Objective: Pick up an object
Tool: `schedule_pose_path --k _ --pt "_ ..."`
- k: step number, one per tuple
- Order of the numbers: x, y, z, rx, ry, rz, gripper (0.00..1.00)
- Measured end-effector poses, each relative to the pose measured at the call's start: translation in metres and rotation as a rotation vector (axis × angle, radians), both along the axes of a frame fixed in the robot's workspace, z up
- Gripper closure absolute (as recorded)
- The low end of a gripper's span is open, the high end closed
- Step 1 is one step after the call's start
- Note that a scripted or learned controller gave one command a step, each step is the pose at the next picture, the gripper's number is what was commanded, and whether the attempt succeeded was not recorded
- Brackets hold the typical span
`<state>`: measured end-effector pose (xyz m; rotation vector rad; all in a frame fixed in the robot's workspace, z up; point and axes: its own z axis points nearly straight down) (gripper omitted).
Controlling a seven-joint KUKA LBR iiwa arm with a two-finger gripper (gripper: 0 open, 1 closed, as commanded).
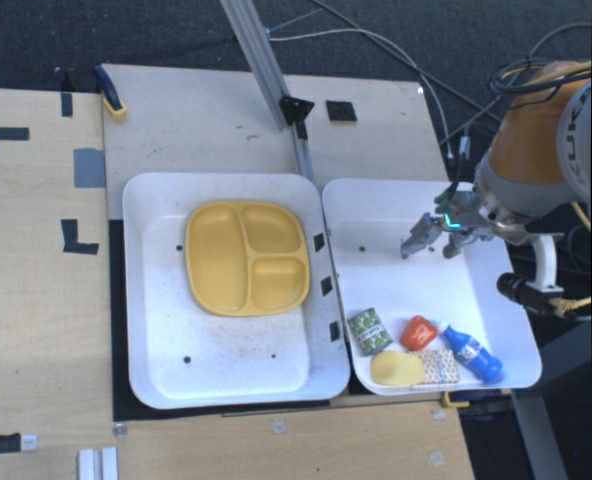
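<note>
My gripper hangs over the upper middle of the right bin, its two fingers spread apart with nothing between them. Along that bin's near edge lie a green packet, a red-orange piece, a blue bottle-shaped toy, a yellow lump and a small patterned white packet. All of these sit well below the gripper and apart from it.
The left bin holds a yellow divided plate. A slanted metal pole rises behind the bins. Cables run across the dark floor at the back, and the arm's grey and orange body stands at the right.
</note>
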<state>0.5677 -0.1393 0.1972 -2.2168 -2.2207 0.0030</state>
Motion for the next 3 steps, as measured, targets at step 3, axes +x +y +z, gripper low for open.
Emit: schedule_pose_path --k 3 --pt "-0.005 0.011 -0.089 -0.001 0.002 0.000 0.00"
